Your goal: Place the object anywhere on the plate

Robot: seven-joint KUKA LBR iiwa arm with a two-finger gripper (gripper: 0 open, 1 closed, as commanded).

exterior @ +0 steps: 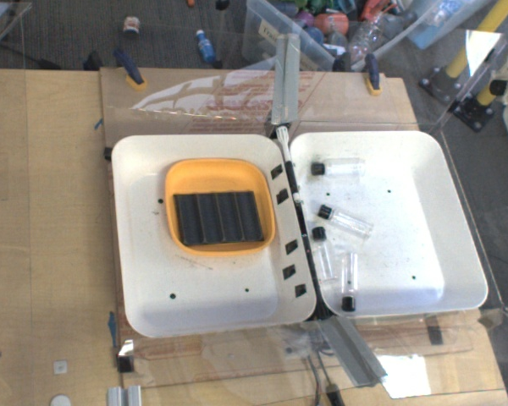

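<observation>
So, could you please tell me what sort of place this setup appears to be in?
Probably a robotics lab test bench: two white bins sit side by side on a wooden bench, one holding an orange plate, the other clear vials, with a tub of assorted toys on the floor behind.

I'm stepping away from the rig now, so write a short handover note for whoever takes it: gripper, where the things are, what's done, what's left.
Gripper: nothing to report from the camera view.
Plate: the orange plate sits in the left bin with a dark ribbed block lying on it.
Objects: four clear vials with black caps lie loose in the right bin, near the divider.
Done: the block is on the plate.
Left: the vials are not on the plate; if they are to go there, none has been moved yet.
</observation>
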